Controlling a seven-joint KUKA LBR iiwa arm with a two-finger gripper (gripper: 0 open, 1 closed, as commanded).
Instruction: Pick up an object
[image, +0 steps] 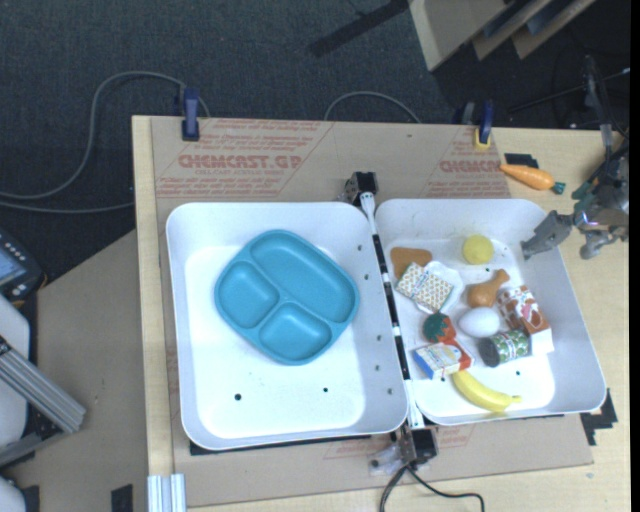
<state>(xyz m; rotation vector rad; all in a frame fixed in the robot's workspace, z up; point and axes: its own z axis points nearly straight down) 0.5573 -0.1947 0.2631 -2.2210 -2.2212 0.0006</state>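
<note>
Nearest in the right-hand shallow white bin (575, 330) lies a yellow plastic banana (484, 392), curved along the near wall. Just beyond it, to the left, sits a small white-and-blue carton with a red patch (439, 358), and to the right a dark green can with a printed label (509, 347), lying on its side. A white plastic egg (479, 322) rests between them and a little farther back, with a small round dark green and red piece (437, 326) to its left. A red-and-white printed packet (524, 309) lies to the right of the egg, touching the can. Farther still are a white box with a checked pattern (425, 288), an orange-brown drumstick-shaped piece (487, 290), a flat orange-brown slab (409, 259) near the dividing wall, and a yellow round lemon-like fruit (478, 249) toward the far wall.

The left-hand shallow white bin (200, 380) holds a light blue three-compartment plastic tray (286, 296), set at a slant in its middle.

The grey two-finger gripper (570, 228) hangs at the far right corner of the right bin, over its rim; whether the fingers are spread or pressed together cannot be told.

On the light wooden tabletop (260, 160) beyond that bin lies an orange plastic carrot (530, 177), apart from everything else. Two blue clamps (190, 113) grip the tabletop's far edge.
</note>
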